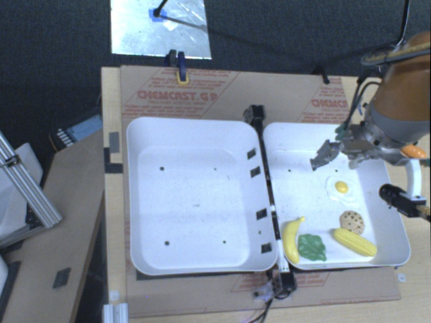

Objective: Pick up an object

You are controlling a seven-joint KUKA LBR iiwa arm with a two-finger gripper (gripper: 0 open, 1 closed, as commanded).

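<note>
In the right bin (296,140) lie a fried egg (340,188), a round cookie (351,221), a yellow corn cob (355,242), a green leafy piece (312,247) and a banana (291,239). My gripper (324,155) hangs over the upper middle of that bin, up and to the left of the egg. Nothing shows between its fingers. The grey arm with its orange band comes in from the right edge, above the bin's right side.
The left bin (195,194) sits beside the right one, with a black clip strip (264,180) between them. Both rest on a cardboard sheet (202,93). A metal plate (160,19) lies beyond the bench. An aluminium frame (27,187) stands at left.
</note>
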